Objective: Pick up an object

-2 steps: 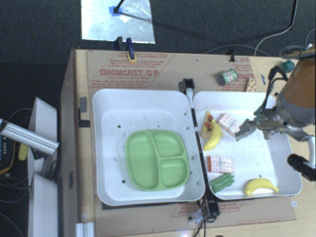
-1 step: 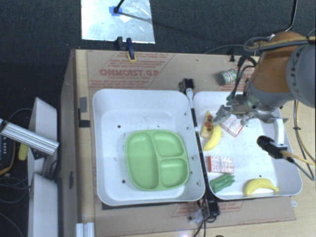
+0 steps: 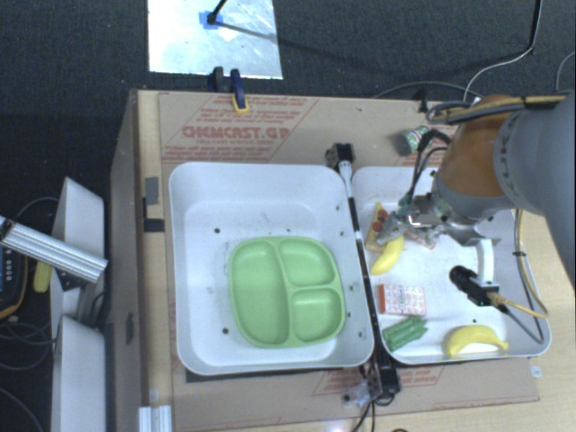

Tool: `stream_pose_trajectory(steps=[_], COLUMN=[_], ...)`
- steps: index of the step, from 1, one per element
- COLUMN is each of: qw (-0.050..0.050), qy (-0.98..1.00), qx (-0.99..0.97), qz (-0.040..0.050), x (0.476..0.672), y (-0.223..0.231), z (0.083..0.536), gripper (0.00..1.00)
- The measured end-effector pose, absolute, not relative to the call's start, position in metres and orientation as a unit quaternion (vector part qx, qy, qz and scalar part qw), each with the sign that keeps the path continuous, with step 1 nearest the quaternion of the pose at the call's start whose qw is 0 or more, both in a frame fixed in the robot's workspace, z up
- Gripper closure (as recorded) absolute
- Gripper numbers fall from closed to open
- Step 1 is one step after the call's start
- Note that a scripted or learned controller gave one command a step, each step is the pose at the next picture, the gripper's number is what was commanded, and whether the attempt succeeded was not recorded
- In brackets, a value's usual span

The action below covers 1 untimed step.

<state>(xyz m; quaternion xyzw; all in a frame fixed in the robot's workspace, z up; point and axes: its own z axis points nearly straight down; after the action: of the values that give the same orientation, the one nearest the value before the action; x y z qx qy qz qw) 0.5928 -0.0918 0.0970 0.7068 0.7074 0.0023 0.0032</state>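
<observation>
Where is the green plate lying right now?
The green plate lies in the left bin, toward its lower middle in the camera view. It sits left of the divider between the bins, across from the small red-and-white box in the right bin.

A single camera hangs fixed above the bench (image 3: 270,124), looking down at a slant on both white bins (image 3: 193,241), far enough to take in surrounding dark floor (image 3: 63,61).

A plate (image 3: 286,290) lies in the left bin (image 3: 193,205). The right bin (image 3: 531,331) holds two bananas (image 3: 388,257) (image 3: 474,338), a box (image 3: 401,299) between them, and a pod (image 3: 404,332) nearest.
</observation>
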Motion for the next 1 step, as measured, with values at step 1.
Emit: stream_pose_trajectory(steps=[1], qw=[0.007], qy=[0.707], qx=[0.707], qz=[0.0034], x=[0.5947], y=[-0.0888], z=[0.0926], gripper=[0.0])
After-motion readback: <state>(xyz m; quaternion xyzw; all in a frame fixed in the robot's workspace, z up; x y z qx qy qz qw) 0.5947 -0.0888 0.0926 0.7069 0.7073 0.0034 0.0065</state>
